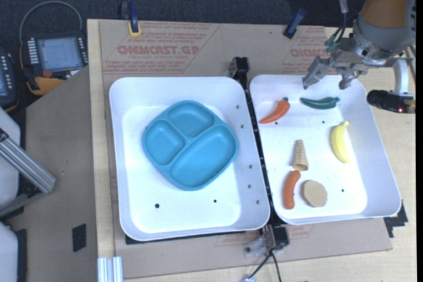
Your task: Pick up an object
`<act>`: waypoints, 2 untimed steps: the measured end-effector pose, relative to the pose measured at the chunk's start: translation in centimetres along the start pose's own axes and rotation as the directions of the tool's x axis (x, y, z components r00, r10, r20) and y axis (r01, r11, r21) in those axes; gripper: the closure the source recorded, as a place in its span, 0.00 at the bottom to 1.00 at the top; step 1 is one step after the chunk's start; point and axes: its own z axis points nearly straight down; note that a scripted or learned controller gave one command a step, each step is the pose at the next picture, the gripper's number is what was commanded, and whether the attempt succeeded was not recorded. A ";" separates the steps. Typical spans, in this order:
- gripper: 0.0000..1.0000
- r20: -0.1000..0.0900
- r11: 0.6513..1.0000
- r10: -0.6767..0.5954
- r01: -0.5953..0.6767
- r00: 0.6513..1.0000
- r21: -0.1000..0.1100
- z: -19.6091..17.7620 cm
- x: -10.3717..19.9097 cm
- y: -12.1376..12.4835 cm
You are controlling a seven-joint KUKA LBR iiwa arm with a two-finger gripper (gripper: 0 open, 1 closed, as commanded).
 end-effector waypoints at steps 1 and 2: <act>0.00 0.002 1.000 -0.002 0.002 1.000 -0.013 -0.8 0.0 0.3; 0.00 0.001 1.000 -0.002 0.002 1.000 -0.007 5.4 -0.1 0.9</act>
